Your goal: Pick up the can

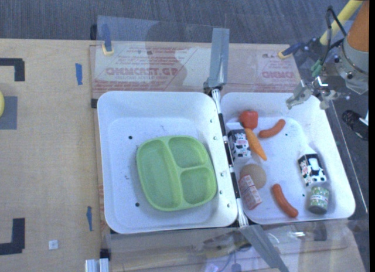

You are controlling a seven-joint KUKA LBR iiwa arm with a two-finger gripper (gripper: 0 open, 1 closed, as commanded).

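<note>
The can is small, with a greenish patterned label and pale top, lying at the right bin's five o'clock corner. The claw hangs at the bin's one o'clock rim; its state I cannot tell.

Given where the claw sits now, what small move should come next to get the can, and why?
Probably carry the claw toward the near right corner of the right bin, stopping above the can. The claw sits at the bin's far edge, well away from the can, which lies by the milk carton and needs a careful approach.
</note>
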